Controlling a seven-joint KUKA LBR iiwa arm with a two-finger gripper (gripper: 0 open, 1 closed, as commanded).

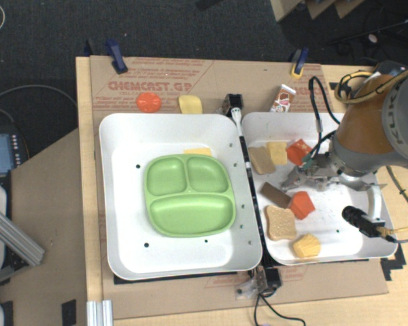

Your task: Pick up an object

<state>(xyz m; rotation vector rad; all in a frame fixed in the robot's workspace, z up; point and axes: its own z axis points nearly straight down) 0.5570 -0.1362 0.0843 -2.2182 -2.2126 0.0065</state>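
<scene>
From my station I saw the arm [374, 131] reaching in over the far right corner of the right bin [387, 250], its claw [311, 174] low in the middle of that bin among the play-food pieces; I could not tell whether the claw was open or closed, since its metal parts blurred together from this height, and nothing showed held in it. The likeliest target in my judgement was the red block [302, 204], which lay just beside the claw on its near side, toward the bin's front edge, with a dark brown bar [277, 195] touching or almost touching it on the left, that bar's long axis running aslant from far-left to near-right. A second red piece [298, 151] sat just on the claw's far side, next to a pale yellow slab [279, 152] and a tan square [262, 159] by the bin's left wall. A toast slice [281, 223] and a yellow lump [307, 246] rested near the front edge, well clear. The left bin [122, 155] carried a green divided plate [190, 195]. I judged the move ahead turned on a short shift toward the front edge, then a drop straight onto the red block without nudging the bar.
</scene>
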